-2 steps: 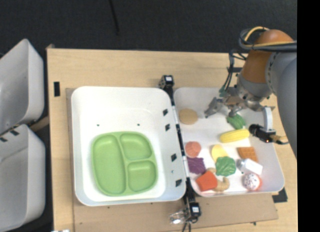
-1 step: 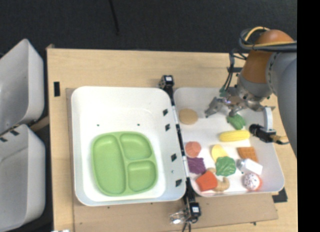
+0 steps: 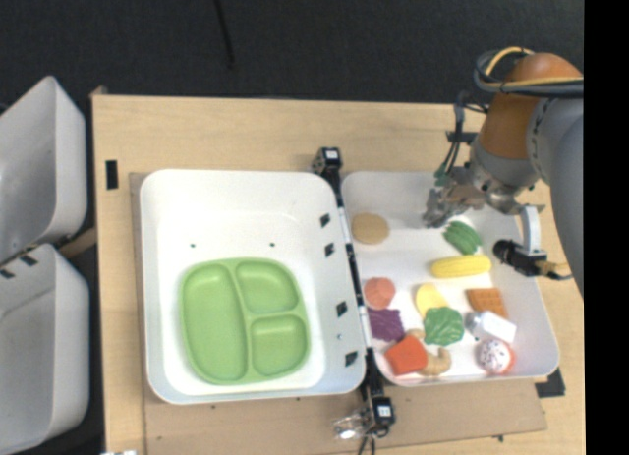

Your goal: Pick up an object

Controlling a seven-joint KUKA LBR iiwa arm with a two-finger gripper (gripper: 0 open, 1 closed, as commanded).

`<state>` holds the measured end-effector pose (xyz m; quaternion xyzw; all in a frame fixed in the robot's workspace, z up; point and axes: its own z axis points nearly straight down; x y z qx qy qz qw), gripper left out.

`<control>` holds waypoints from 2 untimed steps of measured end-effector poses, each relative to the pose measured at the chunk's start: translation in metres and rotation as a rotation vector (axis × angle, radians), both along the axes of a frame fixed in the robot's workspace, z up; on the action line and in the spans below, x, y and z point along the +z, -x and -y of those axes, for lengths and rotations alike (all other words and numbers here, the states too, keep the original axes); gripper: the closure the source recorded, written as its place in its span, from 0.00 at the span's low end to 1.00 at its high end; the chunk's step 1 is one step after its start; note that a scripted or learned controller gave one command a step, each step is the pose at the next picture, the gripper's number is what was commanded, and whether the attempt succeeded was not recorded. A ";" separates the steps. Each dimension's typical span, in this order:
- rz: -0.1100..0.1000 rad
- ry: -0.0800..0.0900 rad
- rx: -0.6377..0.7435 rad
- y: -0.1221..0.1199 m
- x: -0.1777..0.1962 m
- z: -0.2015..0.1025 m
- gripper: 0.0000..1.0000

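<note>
Gripper [image 3: 444,209]: over right bin [image 3: 398,188], far edge, beside green toy vegetable [image 3: 462,238]. Jaw state cannot be told. Left bin [image 3: 162,198]: green divided plate [image 3: 245,319]

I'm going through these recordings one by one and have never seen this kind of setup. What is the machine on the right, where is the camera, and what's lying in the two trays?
The camera sits fixed above a wooden bench, looking down at a slant. The grey machine with the orange band is a robot arm reaching in from the right; its gripper hangs over the right bin. That bin holds toy food, including a tan round piece, a green piece and a yellow corn cob. The left bin holds a green divided plate. Nothing is visibly held.
</note>
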<state>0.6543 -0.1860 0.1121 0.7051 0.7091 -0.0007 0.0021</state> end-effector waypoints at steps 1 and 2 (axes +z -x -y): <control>0.005 -0.002 -0.002 -0.009 0.053 -0.006 1.00; 0.006 -0.001 -0.001 -0.011 0.118 -0.008 1.00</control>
